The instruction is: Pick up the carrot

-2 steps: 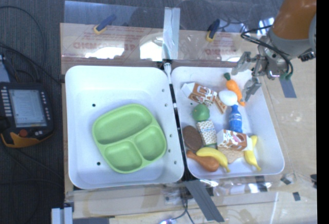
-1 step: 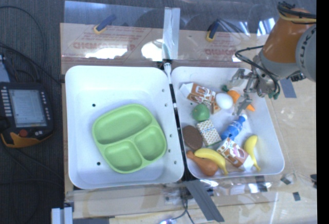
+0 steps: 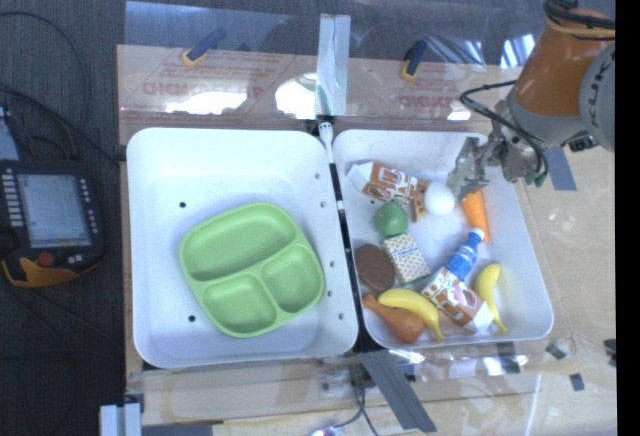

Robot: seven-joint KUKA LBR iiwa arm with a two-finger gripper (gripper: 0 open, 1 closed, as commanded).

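Note:
The carrot (image 3: 476, 211) is a short orange piece lying in the right bin (image 3: 527, 254), near its right wall, its length running up and down in the view. My gripper (image 3: 468, 180) hangs just above the carrot's upper end, low over the bin's back right area, at or almost at that end. The grey wrist and orange band rise to the upper right. From this angle I cannot make out a thing held in the gripper.
A white ball (image 3: 438, 200), a green lime (image 3: 391, 219), a snack box (image 3: 390, 184), a blue bottle (image 3: 462, 257), two bananas (image 3: 410, 302) and other toy food crowd the right bin. A green divided plate (image 3: 252, 267) lies in the left bin (image 3: 160, 174).

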